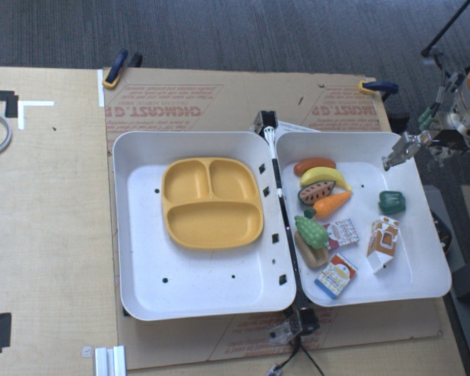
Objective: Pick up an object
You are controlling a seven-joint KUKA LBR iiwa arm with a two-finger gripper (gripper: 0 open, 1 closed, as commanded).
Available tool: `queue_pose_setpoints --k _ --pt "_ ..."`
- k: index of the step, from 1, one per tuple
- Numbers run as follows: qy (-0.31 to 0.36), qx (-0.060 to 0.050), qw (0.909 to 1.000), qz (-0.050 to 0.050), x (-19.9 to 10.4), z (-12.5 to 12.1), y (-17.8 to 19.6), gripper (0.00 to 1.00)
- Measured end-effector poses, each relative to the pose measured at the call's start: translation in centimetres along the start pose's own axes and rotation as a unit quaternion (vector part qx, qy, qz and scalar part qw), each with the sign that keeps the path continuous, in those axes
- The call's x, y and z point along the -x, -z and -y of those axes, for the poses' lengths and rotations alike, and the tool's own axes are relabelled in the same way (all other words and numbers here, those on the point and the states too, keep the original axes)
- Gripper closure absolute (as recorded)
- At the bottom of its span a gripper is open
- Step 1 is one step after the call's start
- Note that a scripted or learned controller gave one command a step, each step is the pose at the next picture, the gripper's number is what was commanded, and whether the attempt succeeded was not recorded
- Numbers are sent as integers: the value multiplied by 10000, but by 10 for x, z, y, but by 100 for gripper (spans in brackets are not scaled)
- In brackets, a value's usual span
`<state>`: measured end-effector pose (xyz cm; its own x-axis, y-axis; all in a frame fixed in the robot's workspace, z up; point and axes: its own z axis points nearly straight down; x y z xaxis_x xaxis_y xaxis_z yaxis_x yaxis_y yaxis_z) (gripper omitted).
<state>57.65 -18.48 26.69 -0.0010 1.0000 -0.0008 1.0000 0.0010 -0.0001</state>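
My gripper [398,153] sits at the right bin's [423,288] upper right rim, above the toys. The green piece [392,202] lies nearest, just below it; banana [326,176], carrot [331,203] and small cartons [383,244] lie farther left and down. My wrist is cut off by the frame edge. I cannot tell the finger opening; nothing is seen held.
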Motion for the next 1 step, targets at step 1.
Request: queue_pose_setpoints --k 1 --pt "2628 7 9648 0 2 63 -77 0"
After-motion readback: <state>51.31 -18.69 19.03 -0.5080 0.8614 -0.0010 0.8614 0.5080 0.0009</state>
